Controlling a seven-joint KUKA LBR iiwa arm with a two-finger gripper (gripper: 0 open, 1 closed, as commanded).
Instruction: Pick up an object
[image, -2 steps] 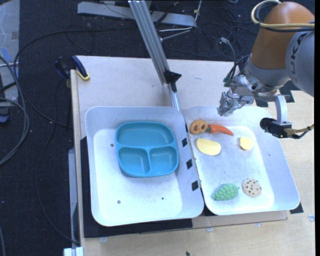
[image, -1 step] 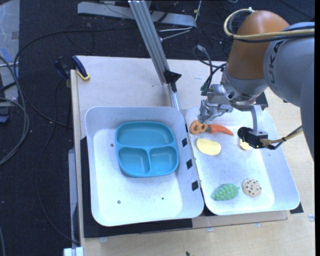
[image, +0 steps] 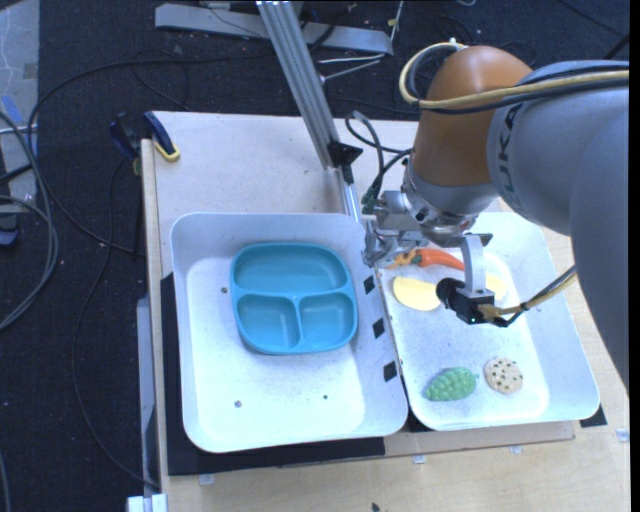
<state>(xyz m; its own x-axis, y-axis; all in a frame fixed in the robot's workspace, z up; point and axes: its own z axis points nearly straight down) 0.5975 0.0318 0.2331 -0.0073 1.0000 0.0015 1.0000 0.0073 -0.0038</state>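
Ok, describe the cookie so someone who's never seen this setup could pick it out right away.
Look in the white bin on the view's right, the one without the blue tray. Near its lower edge two small things lie side by side, not touching; the cookie is the right-hand one. It is round, flat and tan with dark specks, unlike the bumpy green lump beside it.

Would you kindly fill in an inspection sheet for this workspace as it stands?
Surface: pale bench bearing a left bin and a right bin, both white.
Job's things: carrot, pale yellow disc, green bunch and cookie, all in the right bin.
Clutter: blue divided plate in the left bin.
Grippers: claw over the right bin, beside the carrot.
Cables: black cables on the floor, left of the bench.
Surroundings: dark floor; metal rail slanting in from above.
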